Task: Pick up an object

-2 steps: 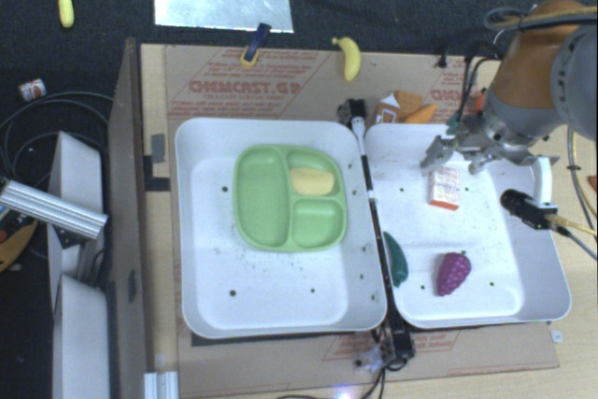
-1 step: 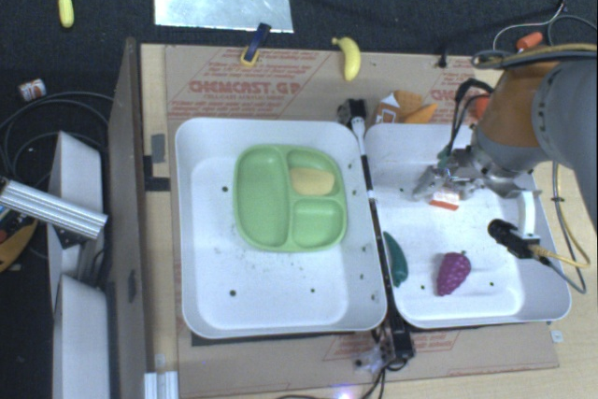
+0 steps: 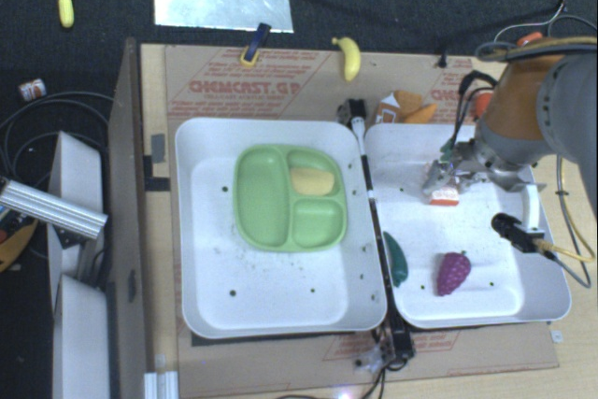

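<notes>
— Where do we stand with the pick?

— We see the gripper (image 3: 447,178) low in the right bin (image 3: 505,290), over its far half. A small white-and-red object (image 3: 443,196) sits just beneath its tip, touching it or nearly so. We judge this to be the grasp step, not the lift, because the object looks to rest on the bin floor.

— Is the claw closed on it?

— We cannot tell. From this slant the claw's end merges with the object, so we call it neither open, closed nor gripping.

— What else could we go for?

— In the same bin a purple grape bunch (image 3: 453,273) lies nearer the front, well apart from the gripper. A dark green piece (image 3: 395,259) lies against the wall next to the left bin (image 3: 215,276). There, a green divided plate (image 3: 280,201) carries a yellow piece (image 3: 313,179) in its far right compartment.

— So what does the next move call for?

— We think it calls for the claw centred on the white-and-red object, a firm close, then a straight lift clear of the floor. The object is small and low, so we expect a slip or a miss to be the main risk. We would check that it rises with the claw before we count the pick as done.
</notes>
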